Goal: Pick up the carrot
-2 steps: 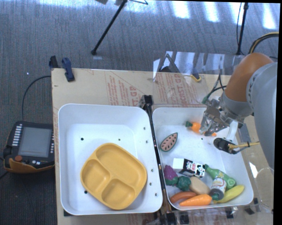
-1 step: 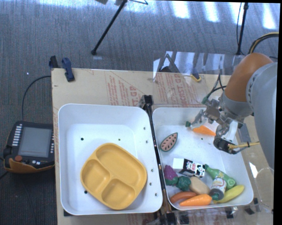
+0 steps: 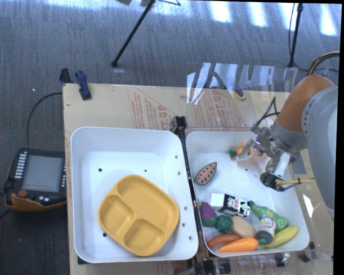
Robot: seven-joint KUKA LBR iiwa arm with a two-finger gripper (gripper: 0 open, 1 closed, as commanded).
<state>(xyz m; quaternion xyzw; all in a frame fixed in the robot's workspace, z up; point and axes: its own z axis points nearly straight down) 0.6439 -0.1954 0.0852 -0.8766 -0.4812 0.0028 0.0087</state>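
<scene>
Hovering far from the carrot [image 3: 239, 244], the gripper [image 3: 251, 149] risked grabbing crowded neighbours; finger state could not be told.

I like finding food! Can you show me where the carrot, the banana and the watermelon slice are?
carrot [image 3: 240, 245]: camera view, middle of its orange body.
banana [image 3: 286, 235]: camera view, middle of its yellow curve.
watermelon slice [image 3: 205, 173]: camera view, its red flesh.
</scene>
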